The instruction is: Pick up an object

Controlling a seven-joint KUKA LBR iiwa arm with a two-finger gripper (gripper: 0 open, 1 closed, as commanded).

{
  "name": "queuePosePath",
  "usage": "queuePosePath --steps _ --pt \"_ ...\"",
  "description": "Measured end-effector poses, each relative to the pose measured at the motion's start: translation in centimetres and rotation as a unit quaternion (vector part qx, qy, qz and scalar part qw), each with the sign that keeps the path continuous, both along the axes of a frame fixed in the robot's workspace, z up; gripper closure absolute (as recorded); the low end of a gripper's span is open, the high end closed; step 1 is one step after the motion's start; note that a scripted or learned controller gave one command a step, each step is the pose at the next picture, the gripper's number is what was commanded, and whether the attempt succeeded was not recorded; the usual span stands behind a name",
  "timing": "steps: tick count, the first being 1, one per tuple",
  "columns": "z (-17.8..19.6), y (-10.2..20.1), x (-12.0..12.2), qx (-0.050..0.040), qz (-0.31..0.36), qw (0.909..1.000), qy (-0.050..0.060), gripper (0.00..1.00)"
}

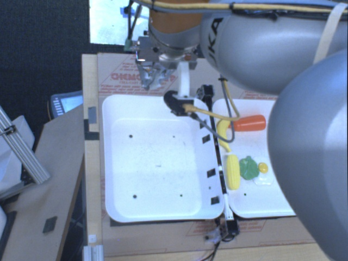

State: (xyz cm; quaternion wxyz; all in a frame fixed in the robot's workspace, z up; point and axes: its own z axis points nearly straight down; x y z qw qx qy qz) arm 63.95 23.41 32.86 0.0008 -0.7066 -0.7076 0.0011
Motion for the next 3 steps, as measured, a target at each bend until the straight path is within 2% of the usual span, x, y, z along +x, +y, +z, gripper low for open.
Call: queuePosePath --steps 1,2,3 --pt "3.7 0.0 0.4 0.0012 0.001 1.0000 -0.003 1.00" --pt "10.9 0.0 2.0 0.0017 0.002 1.0000 -0.006 1.00" --pt "8.8 0.0 0.8 0.0003 0.001 1.0000 -0.001 1.00"
